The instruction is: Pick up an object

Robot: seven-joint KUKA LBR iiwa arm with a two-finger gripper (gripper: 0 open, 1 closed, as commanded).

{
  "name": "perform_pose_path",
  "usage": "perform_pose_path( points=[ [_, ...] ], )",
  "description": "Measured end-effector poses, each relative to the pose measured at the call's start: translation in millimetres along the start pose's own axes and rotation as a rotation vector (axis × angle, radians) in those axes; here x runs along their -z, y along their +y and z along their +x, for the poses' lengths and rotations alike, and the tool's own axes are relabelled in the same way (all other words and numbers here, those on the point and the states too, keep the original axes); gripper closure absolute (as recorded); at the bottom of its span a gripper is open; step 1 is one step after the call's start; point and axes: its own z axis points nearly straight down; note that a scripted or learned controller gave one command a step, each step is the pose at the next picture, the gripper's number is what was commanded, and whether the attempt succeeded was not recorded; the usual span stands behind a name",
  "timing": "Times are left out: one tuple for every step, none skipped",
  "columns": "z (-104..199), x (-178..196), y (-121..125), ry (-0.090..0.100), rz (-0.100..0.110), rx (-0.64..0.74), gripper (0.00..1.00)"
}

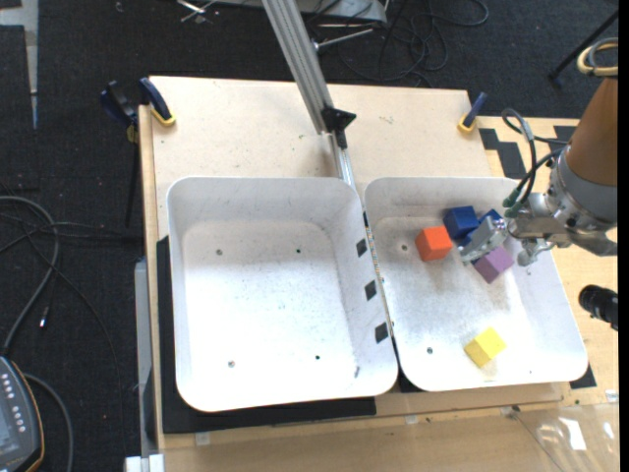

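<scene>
The 2 bins [265, 214] look like thin white plastic, smooth with a dull sheen, their floors peppered with dark specks and scuffs. The worktop [256, 126] is pale, matt board, like raw wood or fibreboard, faintly marked. The 4 blocks, orange [433, 243], blue [460, 222], purple [494, 263] and yellow [485, 348], have plain, matt, even-coloured faces; whether plastic or foam cannot be told. The slanted rail [295, 52] is ribbed, silvery metal with a soft shine. The gripper [488, 241] looks like grey metal. The floor [69, 264] appears dark and rough, like carpet. Clamps [157, 103] have yellow, glossy plastic tips.
</scene>
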Motion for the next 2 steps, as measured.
perform_pose_path(
  points=[
    [11.8,-139.9,18.1,0.002,0.009,-0.001,0.0],
    [4.4,-159.4,64.3,-0.001,-0.001,0.003,0.0]
  ],
)
